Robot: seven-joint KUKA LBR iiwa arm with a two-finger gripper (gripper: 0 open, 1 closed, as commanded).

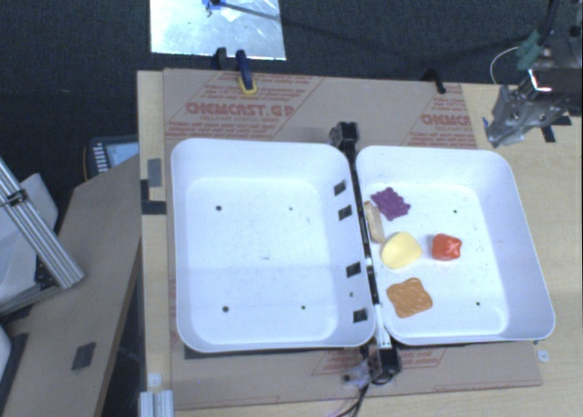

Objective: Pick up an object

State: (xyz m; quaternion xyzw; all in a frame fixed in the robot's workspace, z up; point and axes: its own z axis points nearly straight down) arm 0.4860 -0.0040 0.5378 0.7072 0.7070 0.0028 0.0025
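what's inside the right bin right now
The right bin holds a purple piece, a yellow lump, a red piece, an orange-brown slice, and a tan stick against its left wall. Nothing covers them.

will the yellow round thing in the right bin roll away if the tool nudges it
The yellow object looks rounded and smooth, so it probably rolls or slips when nudged. The tan stick and orange piece lie near it and might stop it.
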